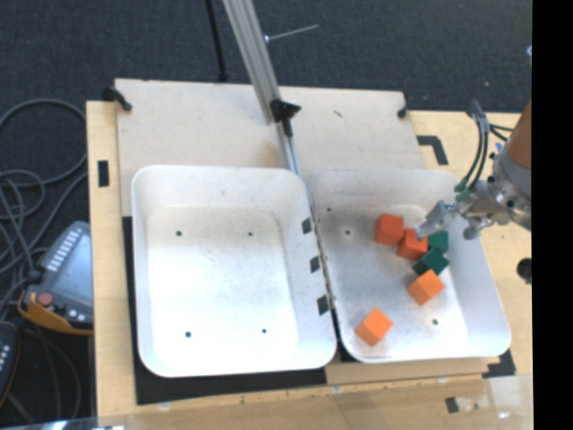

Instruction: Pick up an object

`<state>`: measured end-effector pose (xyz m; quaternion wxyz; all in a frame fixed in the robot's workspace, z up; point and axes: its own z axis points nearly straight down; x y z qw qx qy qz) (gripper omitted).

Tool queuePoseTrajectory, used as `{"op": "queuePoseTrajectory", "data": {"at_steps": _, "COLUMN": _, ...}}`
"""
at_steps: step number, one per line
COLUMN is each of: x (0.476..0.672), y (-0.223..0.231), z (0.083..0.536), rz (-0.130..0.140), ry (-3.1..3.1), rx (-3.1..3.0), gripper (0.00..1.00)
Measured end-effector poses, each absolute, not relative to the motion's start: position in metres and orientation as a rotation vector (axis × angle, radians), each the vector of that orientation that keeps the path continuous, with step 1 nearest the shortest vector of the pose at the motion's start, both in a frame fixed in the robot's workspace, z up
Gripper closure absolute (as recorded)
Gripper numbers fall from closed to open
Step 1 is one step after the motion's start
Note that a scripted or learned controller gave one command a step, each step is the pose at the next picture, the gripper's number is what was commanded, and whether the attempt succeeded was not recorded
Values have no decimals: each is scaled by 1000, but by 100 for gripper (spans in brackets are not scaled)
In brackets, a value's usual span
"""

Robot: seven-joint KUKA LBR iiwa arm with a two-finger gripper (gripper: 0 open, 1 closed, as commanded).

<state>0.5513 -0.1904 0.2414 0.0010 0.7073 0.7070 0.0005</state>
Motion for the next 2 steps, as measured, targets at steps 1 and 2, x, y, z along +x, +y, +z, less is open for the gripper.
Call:
{"op": "queuePoseTrajectory", "data": {"at_steps": 1, "x": 531, "y": -178, "z": 126, "rz": 10, "ry": 2215, "rx": 2208, "gripper": 0}}
{"op": "queuePoseTrajectory", "data": {"at_steps": 2, "x": 603, "y": -134, "z": 96, "rz": 6, "ry": 2228, "rx": 2211, "gripper": 0}}
